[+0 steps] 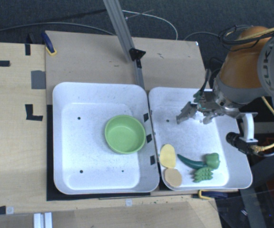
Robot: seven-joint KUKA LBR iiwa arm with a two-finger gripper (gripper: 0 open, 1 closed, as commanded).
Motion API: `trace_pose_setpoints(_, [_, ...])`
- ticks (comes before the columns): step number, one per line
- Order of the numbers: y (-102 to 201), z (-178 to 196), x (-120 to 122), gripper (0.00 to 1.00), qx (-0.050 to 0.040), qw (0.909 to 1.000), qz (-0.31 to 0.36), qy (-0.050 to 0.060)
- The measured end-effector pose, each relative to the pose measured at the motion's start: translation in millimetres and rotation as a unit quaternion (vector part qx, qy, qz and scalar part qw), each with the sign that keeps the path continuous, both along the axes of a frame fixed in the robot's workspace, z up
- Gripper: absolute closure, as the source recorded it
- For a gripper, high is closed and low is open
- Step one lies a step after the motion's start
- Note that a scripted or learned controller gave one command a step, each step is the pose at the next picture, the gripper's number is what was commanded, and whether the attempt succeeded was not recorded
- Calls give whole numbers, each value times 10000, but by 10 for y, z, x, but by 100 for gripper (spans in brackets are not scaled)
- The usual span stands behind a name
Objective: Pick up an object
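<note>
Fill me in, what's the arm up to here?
The KUKA arm reaches in over the right bin, its gripper hanging above the bin's upper part with nothing between its fingers. The pickable items sit lower in that bin: a yellow piece, a tan piece and green toy vegetables. A green bowl sits in the left bin.

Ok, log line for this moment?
gripper: over right bin, holding nothing | green bowl: left bin | toys: right bin's near edge | pick: not yet

Grey arm (251, 80), orange band, black cables, metal fingers (187, 112).
</note>
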State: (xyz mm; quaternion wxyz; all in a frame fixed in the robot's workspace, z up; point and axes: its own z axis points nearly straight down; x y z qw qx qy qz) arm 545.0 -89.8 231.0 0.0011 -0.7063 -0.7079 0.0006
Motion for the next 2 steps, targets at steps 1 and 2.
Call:
trace_pose_setpoints(1, [-3, 0, 0, 0, 0, 10000, -3, -1])
trace_pose_setpoints(2, [-75, -563, 47, 0, -5, 10000, -8, 26])
